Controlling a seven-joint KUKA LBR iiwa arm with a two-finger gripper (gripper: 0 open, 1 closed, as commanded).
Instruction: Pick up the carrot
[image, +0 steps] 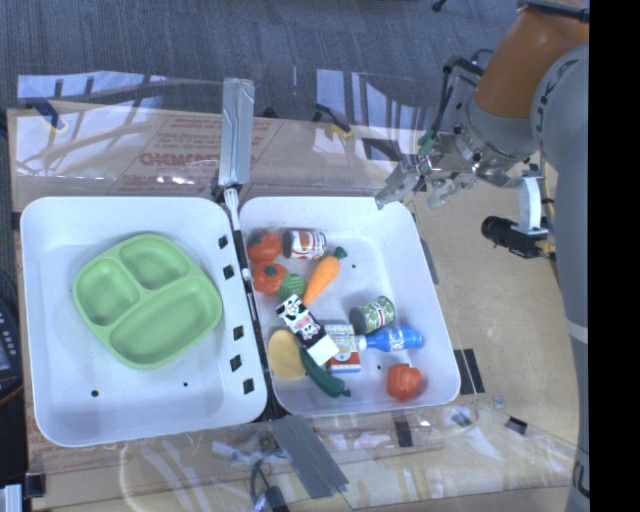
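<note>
The carrot (320, 278) is orange with a green top and lies slanted in the upper middle of the right bin (425, 300). My gripper (412, 186) hangs over the bin's far right corner, up and to the right of the carrot and well apart from it. Its fingers are spread and nothing is between them.
Around the carrot lie a small can (305, 243), two tomatoes (266, 262), a cow-patterned carton (293, 314), a green can (373, 314), a blue bottle (395, 340), a red pepper (403, 380) and a yellow piece (285, 354). The left bin holds a green divided plate (147, 298).
</note>
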